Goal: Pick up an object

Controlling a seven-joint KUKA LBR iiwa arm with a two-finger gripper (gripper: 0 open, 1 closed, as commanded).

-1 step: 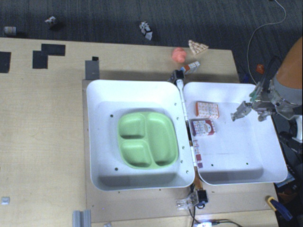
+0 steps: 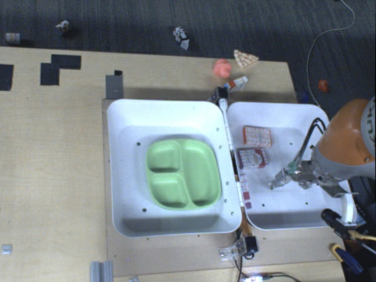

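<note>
1. End effector (image 2: 281,180) low over right bin (image 2: 282,216); whether its grip is spread or pressed together cannot be told
2. Patterned packets (image 2: 257,137) (image 2: 251,157) lie beside it, untouched
3. Green divided tray (image 2: 183,173) occupies left bin (image 2: 126,157)

Even, fairly bright overhead light; soft shadows inside the bins (image 2: 123,157). White walls glare slightly. The picture is soft and low-resolution; the dark floor (image 2: 117,10) is grainy.

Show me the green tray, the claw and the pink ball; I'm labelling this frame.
green tray (image 2: 183,173), camera view, on its central divider.
claw (image 2: 278,181), camera view, at its tips over the right bin.
pink ball (image 2: 222,69), camera view, on its middle.
</note>
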